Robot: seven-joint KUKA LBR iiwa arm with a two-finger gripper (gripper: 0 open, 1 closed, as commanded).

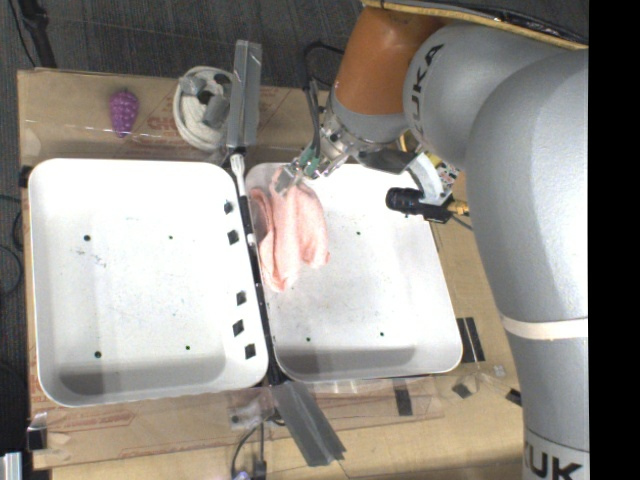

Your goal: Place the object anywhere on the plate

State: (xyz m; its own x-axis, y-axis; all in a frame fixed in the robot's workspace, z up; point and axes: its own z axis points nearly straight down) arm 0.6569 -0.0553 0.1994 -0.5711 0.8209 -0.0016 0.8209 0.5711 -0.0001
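Note:
A soft pink object [288, 233], long and folded like a cloth or plush piece, lies in the right white bin [390, 308] against its left wall. My gripper [298, 173] sits at the object's upper end, near the bin's back left corner, touching or just above it. The grey arm with its orange band [385, 63] comes in from the upper right and hides the bin's back right corner.
The left white bin [130, 278] lies beside the right one, with black clips [240, 298] along the shared wall. On the bench behind it are a small purple grape-like object [123, 111], a white cable coil [203, 108] and a grey bar [243, 93].

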